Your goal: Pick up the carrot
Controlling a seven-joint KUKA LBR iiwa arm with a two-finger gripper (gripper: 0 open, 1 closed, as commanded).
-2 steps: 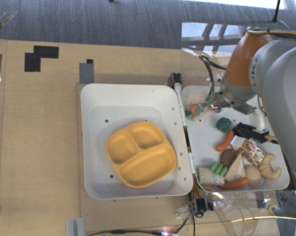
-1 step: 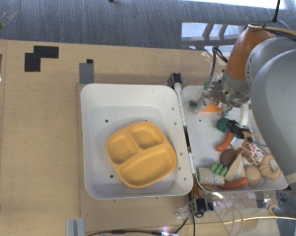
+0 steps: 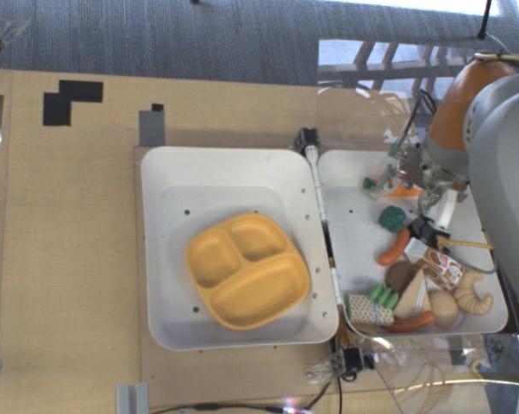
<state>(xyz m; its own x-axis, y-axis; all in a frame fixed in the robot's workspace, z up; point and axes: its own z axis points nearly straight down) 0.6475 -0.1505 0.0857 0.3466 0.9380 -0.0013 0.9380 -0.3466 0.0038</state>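
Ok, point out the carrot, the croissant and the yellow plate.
carrot (image 3: pixel 395 247), camera view, middle of its orange body.
croissant (image 3: pixel 475 294), camera view, middle of its curve.
yellow plate (image 3: pixel 258 288), camera view, bare floor of its largest compartment.

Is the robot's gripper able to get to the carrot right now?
Probably yes. The carrot lies uncovered in the right bin, with bare floor on one side, and the gripper hangs close beside it. Other toy foods crowd only its lower end.
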